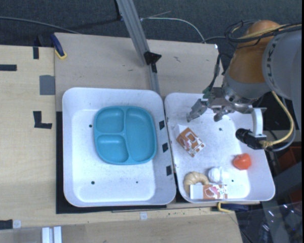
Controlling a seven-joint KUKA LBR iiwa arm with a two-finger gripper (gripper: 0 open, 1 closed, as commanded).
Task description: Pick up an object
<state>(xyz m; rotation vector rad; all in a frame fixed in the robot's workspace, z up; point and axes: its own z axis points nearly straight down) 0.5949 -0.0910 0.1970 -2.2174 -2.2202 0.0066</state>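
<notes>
My gripper (209,113) hangs over the back part of the right bin (253,189), open, with nothing between its two fingers. Just in front of it and to the left lies a small orange-and-white patterned box (190,141). Further forward in the same bin are a red-orange tomato-like ball (241,161), a white round object (215,174), a tan croissant (195,178) and a flat orange-and-white packet (209,191).
The left bin (78,181) holds a teal divided plate (125,134). A slanted metal pole (134,24) rises behind the bins. The arm's grey wrist and orange band (253,65) fill the upper right, with a black cable fitting (248,137) over the right bin.
</notes>
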